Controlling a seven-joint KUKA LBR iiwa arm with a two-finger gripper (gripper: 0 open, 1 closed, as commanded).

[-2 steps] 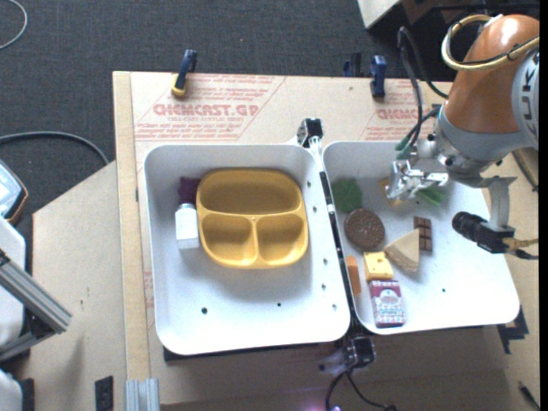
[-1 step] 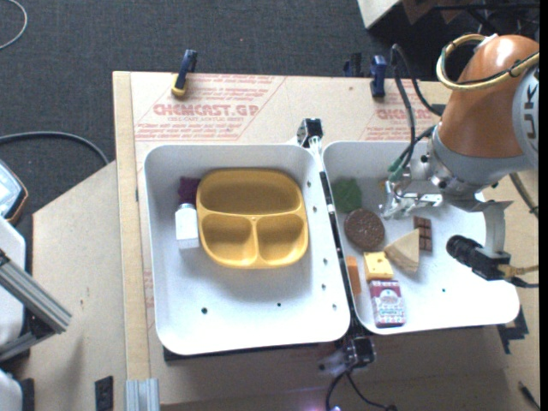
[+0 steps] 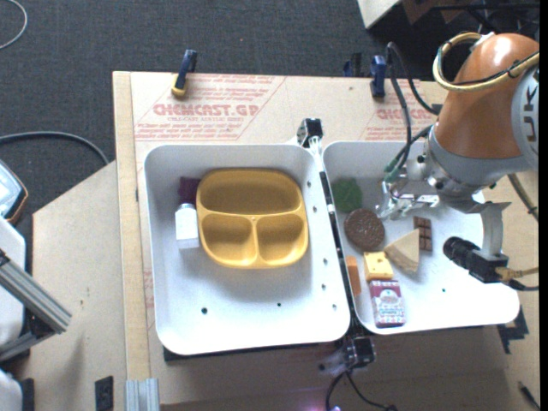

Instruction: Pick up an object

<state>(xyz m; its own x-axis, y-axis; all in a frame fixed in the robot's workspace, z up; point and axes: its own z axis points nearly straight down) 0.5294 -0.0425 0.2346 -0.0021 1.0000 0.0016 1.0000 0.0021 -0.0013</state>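
- Brown round cookie (image 3: pixel 365 227) lies flat in the right-hand bin (image 3: pixel 445 311), near the wall that divides it from the left bin (image 3: pixel 171 315); it is the object closest to the claw.
- Claw (image 3: pixel 402 202) hangs just beside the cookie, on the side away from the dividing wall and slightly toward the back of the bin; whether it is spread or pressed together I cannot tell.
- Being round, the cookie has no long axis, so the grip angle should matter little; the likely move is a short shift toward the dividing wall, then down.
- Crowding the cookie: a green piece (image 3: pixel 347 194) behind it, a yellow block (image 3: pixel 378 265) and pale wedge (image 3: pixel 404 253) in front.
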